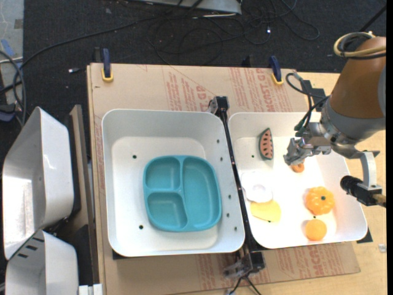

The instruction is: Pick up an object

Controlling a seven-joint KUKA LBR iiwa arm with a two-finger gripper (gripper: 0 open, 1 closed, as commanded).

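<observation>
- Orange, a small piece [298,168] sits right under your gripper [295,157], near the right bin's [359,226] far edge.
- You cannot tell whether the gripper has it.
- A teal divided plate [182,193] fills the left bin's [116,165] middle.

The worktop [166,82] is a flat tan board with faint red lettering printed across it, set above a dark floor strewn with cables. Two small yellow-and-blue clamps [107,69] grip its far edge, one near the left corner, one [276,72] towards the right. Directly on it lie two shallow white plastic bins side by side, touching along a dark central divider: the left bin [116,177] and the right bin [350,226].
</observation>
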